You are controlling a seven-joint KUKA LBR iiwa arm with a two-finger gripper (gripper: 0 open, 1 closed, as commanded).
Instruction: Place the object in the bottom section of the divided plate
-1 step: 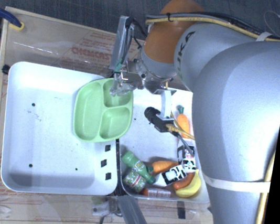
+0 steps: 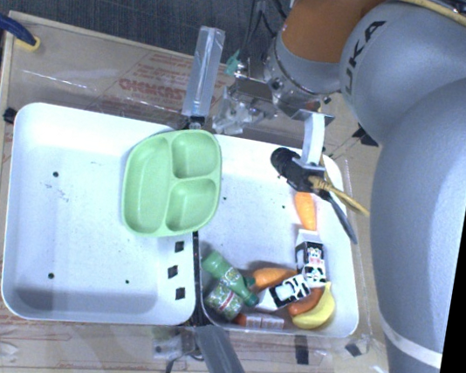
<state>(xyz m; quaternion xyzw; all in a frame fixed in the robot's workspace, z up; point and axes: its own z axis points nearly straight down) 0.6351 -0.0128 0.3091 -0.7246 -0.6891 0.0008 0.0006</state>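
Two shallow white bins (image 2: 57, 231) are set side by side on a pale wooden bench (image 2: 103, 62), with dark floor behind. A light green divided plastic plate (image 2: 172, 182) is laid across their shared wall, just below the gripper (image 2: 234, 118) and slightly to its left in the view. Farther below and to the gripper's right, an orange carrot-shaped toy (image 2: 305, 209), green bottles (image 2: 230, 283), a second orange carrot (image 2: 271, 276), a black-and-white patterned block (image 2: 307, 273) and a yellow banana (image 2: 318, 312) are gathered in one bin. The grey arm (image 2: 403, 121) is bent in from the right, and the gripper is held at the bins' far rim. Whether it is spread or pressed together cannot be told.
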